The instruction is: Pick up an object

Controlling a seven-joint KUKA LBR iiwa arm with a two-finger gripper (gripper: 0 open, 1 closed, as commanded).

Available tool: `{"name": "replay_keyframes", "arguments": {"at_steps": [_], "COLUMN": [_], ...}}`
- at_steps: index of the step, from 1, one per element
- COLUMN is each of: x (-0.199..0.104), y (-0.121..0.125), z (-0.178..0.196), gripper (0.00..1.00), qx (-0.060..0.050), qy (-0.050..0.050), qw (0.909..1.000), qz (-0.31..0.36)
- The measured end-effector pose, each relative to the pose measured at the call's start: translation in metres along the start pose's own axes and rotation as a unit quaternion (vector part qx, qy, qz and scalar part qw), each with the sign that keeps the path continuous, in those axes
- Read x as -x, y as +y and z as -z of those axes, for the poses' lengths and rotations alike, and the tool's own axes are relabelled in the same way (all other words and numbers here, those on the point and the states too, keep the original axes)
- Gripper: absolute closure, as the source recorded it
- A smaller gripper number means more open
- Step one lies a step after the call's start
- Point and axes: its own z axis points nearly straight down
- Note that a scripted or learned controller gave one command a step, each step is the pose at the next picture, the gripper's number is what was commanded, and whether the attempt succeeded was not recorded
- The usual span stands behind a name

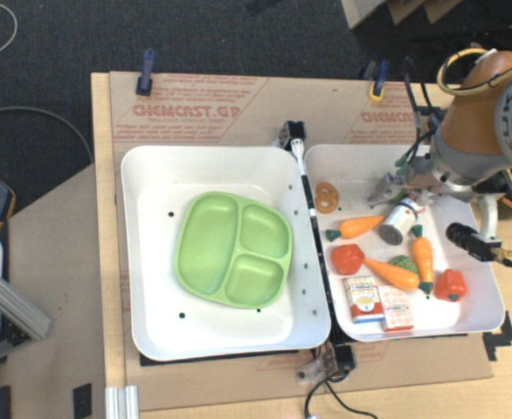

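The gripper (402, 190) hangs low over the far part of the right bin (479, 321), and I cannot tell how it is set, since the grey arm (479, 120) with its orange band covers much of it. Right under the gripper, just touching its tip or very close to it, lies a small can (398, 222) with a white label and a dark end, tipped on its side. To the gripper's left, near the bin wall, sits a brown pretzel (326, 196). Just in front of the gripper and a bit left is an orange carrot (361, 228), and past that a red tomato (347, 258). Another carrot (393, 274) lies slanted in front of the can, with a green leafy bit (403, 262) beside it. A third carrot (423, 258) stands almost straight up and down in the view, close to the can. A red pepper (449, 285) rests farther toward the front of the bin. Two small boxes (378, 304) sit side by side at the front edge. Far to the gripper's left, the left bin (151, 199) holds a green tray (232, 250) with three parts.
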Motion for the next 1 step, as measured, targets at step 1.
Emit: {"name": "replay_keyframes", "arguments": {"at_steps": [1], "x": [-0.0183], "y": [-0.0497], "z": [-0.0255], "gripper": [0.00], "qx": [-0.008], "qy": [0.004], "qw": [1.0000], "qz": [-0.002]}}
